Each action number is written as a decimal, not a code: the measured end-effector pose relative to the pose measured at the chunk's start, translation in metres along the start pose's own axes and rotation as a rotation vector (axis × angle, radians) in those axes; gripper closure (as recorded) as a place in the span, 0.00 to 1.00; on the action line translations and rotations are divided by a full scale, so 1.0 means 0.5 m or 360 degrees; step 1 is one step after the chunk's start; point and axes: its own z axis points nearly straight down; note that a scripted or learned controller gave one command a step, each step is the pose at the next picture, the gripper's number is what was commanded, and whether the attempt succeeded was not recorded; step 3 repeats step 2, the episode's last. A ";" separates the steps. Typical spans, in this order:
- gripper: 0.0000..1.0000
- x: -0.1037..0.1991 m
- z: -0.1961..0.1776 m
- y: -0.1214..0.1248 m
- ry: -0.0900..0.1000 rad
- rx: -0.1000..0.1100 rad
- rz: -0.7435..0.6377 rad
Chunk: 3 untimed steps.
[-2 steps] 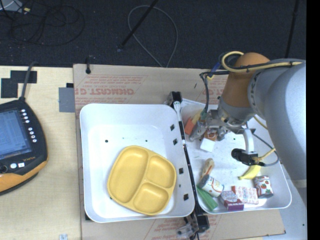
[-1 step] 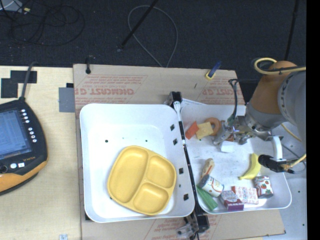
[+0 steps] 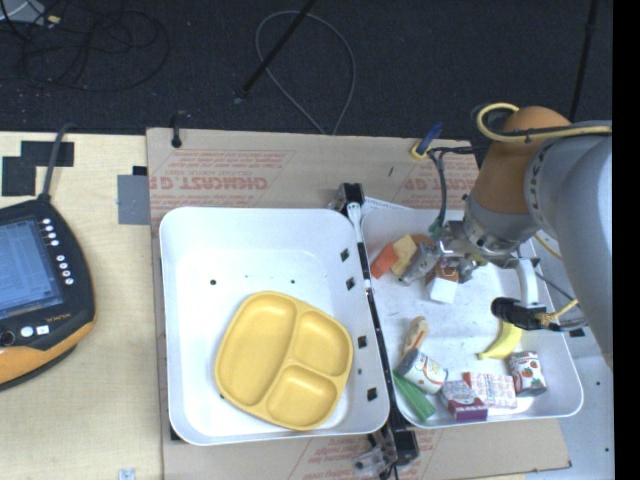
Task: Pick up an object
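Observation:
The right bin (image 3: 560, 408) holds several small items. My gripper (image 3: 442, 265) is low over the bin's far part, with the grey arm reaching in from the right. A small white block (image 3: 443, 291) lies directly under it, touching or nearly so. To the gripper's left lie a tan block (image 3: 405, 251) and an orange-red piece (image 3: 384, 261). A yellow banana (image 3: 503, 343) rests to the gripper's near right. I see nothing clearly held in the gripper.
Along the right bin's near edge lie a green item (image 3: 414, 399), a round white pack (image 3: 430, 371), a red-and-white carton (image 3: 480, 391) and a small red box (image 3: 528, 373). A yellow divided plate (image 3: 285, 360) sits in the left bin (image 3: 200, 258). A teach pendant (image 3: 35, 278) lies at the far left.

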 end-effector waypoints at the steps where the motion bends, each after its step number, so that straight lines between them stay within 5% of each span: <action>1: 1.00 -0.001 -0.010 -0.003 0.0005 0.0011 0.0001; 2: 1.00 0.174 -0.217 -0.058 0.0001 -0.0067 -0.0009; 3: 1.00 0.174 -0.217 -0.058 0.0001 -0.0067 -0.0009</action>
